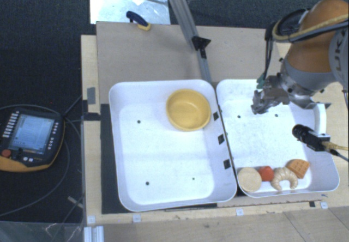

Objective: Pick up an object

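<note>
Over the right bin [240, 94], the claw [260, 106] is being held above bare floor; whether it is spread cannot be told. Along that bin's near edge, a round biscuit [250, 179], tomato [265, 173], croissant [285, 178] and waffle [298, 167] are being kept. A yellow bowl [188, 109] is being carried by the left bin [125, 126].

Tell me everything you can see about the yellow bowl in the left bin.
The yellow bowl is round and shallow, of one plain matte yellow that looks like plastic, with a slightly thicker rim. It stands upright, opening upward, and nothing can be seen inside it. It rests on the floor of the left white bin, near the far right corner, close to the wall beside the right bin. Nothing else touches it; the gripper hangs apart over the right bin.
</note>
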`<state>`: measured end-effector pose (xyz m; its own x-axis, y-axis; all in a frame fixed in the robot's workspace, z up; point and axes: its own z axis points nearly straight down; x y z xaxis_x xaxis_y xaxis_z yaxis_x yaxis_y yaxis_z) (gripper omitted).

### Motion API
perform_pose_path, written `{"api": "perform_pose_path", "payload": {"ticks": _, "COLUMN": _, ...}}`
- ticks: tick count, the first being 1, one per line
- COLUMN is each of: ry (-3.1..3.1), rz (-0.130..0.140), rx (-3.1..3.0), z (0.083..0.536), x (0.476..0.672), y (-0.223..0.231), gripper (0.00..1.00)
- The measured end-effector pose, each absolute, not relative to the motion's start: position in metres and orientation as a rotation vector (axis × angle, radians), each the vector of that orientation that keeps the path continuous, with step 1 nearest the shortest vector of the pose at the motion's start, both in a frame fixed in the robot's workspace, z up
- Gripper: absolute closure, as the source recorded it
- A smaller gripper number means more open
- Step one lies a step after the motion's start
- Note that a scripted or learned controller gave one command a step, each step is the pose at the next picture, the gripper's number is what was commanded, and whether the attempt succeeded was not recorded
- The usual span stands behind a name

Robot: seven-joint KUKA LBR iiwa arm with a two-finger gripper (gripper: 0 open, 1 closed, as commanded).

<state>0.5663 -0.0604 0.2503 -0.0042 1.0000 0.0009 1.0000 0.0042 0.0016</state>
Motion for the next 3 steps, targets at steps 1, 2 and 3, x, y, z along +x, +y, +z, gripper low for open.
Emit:
{"api": "perform_pose_path", "payload": {"ticks": 1, "ry": 2.227, "rz": 0.003, "rx": 2.216, "z": 0.254, "x": 0.577, "y": -0.007, "gripper": 1.0}}
{"api": "perform_pose_path", "payload": {"ticks": 2, "ry": 2.227, "rz": 0.003, "rx": 2.216, "z": 0.258, "x": 0.592, "y": 0.043, "gripper": 1.0}}
{"api": "perform_pose_path", "payload": {"ticks": 3, "ry": 2.227, "rz": 0.002, "rx": 2.217, "z": 0.254, "x": 0.607, "y": 0.099, "gripper": 1.0}}
